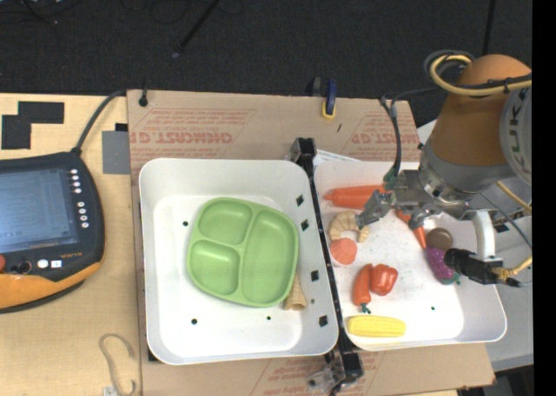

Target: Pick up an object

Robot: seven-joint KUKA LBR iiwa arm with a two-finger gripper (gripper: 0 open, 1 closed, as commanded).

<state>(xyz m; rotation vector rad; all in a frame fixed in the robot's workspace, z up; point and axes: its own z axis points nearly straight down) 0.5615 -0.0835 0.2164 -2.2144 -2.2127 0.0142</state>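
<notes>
- Camera view, right of centre: hand [380,209] low in the right bin [473,320], fingers spread apart, nothing between them
- croissant [346,226] just lower-left, likely the target; carrot [353,197] lies just beside

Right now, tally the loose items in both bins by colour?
Orange: 2, carrot, small carrot
Red: 2, pepper, round slice
Yellow: 1, corn
Purple: 1, eggplant
Brown: 1, round piece
Tan: 2, croissant, cone
Green: 1, divided plate
Total: 10
</notes>
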